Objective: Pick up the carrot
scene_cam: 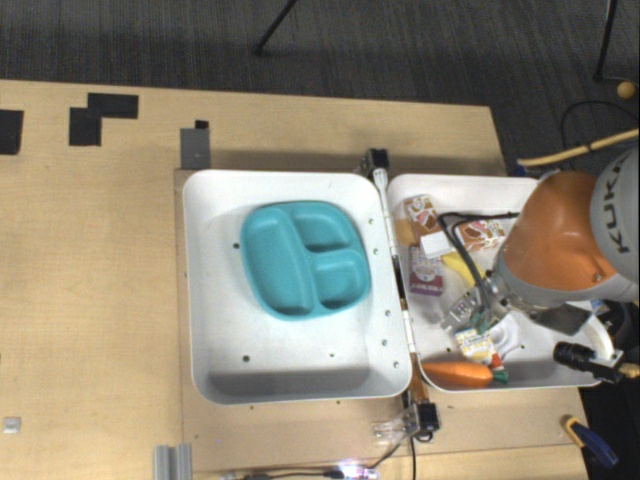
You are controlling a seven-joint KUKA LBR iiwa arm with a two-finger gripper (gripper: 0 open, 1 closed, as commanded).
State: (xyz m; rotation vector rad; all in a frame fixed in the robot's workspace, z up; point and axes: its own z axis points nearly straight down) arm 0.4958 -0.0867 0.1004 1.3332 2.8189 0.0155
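Look at the right bin: your carrot lies on its side along the near wall, in the corner closest to the divide between the two bins. It is orange, with a dark green stub at the end that points toward the arm. Nothing is gripping it.

The gripper sits low over the middle of the same bin, just above the carrot in the view but apart from it. Its metal parts and cabling blend into the clutter underneath, so you cannot tell whether it is released or clenched, and nothing can be made out in its grasp. Behind it, the arm's orange band and grey wrist cover much of the bin's right half.

Around the gripper you see a yellow piece, a small purple-and-white packet and a few printed packets toward the far wall. A small yellow-and-white item rests just beside the carrot's green end.

The left bin holds a teal divided plate, lying flat near its centre. Both bins rest on the light wooden tabletop.
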